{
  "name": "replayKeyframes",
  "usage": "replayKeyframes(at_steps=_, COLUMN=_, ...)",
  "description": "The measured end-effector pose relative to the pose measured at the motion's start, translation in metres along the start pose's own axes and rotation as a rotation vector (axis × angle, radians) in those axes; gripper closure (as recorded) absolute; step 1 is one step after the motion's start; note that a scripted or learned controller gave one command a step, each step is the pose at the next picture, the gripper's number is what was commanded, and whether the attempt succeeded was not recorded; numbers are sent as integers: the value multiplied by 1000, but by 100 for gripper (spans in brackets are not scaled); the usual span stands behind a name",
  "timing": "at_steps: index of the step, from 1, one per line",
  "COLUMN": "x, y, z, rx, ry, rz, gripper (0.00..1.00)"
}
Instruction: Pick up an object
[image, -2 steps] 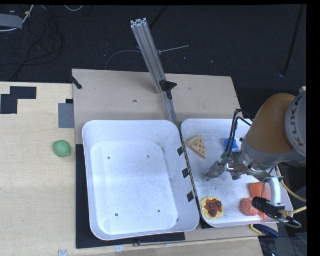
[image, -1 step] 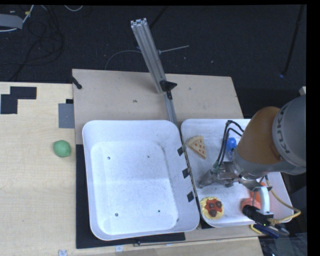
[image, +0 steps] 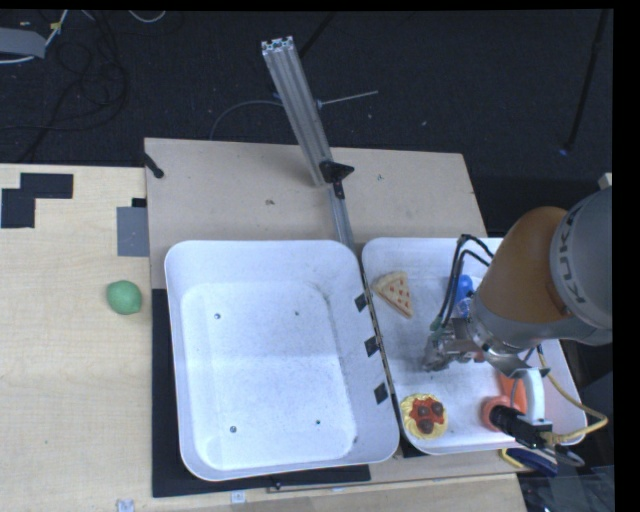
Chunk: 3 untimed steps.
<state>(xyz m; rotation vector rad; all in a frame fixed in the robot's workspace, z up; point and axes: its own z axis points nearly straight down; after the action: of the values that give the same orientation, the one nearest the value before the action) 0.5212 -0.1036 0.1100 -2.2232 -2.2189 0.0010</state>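
My gripper (image: 440, 358) hangs low over the middle of the right bin (image: 420, 258), under the grey arm with its orange band (image: 530, 270). A pizza slice toy (image: 395, 293) lies in the bin's far left part, apart from the gripper. A round yellow piece with red topping (image: 425, 415) rests near the bin's front edge, just below the gripper. An orange and white object (image: 512, 400) lies at the front right. Something blue (image: 462, 288) peeks out beside the wrist.
The left bin (image: 200, 262) sits beside the right one, with black clips (image: 372, 345) along the shared rim. A green ball (image: 125, 297) rests on the wooden bench to the left. A metal rail (image: 305, 110) slants up behind the bins.
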Motion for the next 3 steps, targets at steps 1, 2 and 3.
replayKeyframes(at_steps=1, x=2, y=5, z=-43, rx=-3, ry=0, rz=-2, gripper=100)
replayKeyframes(at_steps=2, x=-3, y=15, z=-96, rx=-4, ry=0, rz=-1, gripper=100)
replayKeyframes(at_steps=3, x=-4, y=15, z=-112, rx=-2, ry=0, rz=-1, gripper=100)
